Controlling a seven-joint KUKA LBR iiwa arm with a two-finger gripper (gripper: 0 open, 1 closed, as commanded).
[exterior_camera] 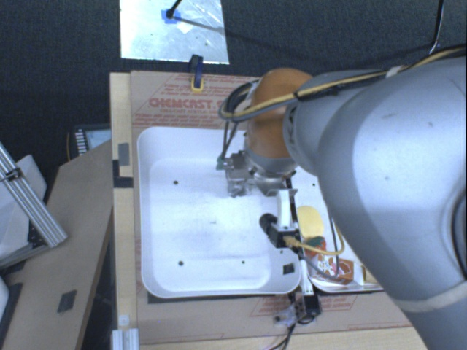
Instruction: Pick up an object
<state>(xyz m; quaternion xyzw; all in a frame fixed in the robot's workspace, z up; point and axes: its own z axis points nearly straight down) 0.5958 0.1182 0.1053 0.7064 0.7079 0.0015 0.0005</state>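
My gripper hangs low over the upper right part of the left white bin, close to the bin floor. A yellow object lies in the right bin, just past the wall between the bins and partly hidden by the arm. In front of it a flat item with red and orange print lies in the same bin. I see nothing between the gripper and the bin floor.
The grey arm with its orange band covers most of the right bin. Brown cardboard lies under both bins. A shiny metal sheet sits at the back, and an aluminium frame stands at the left.
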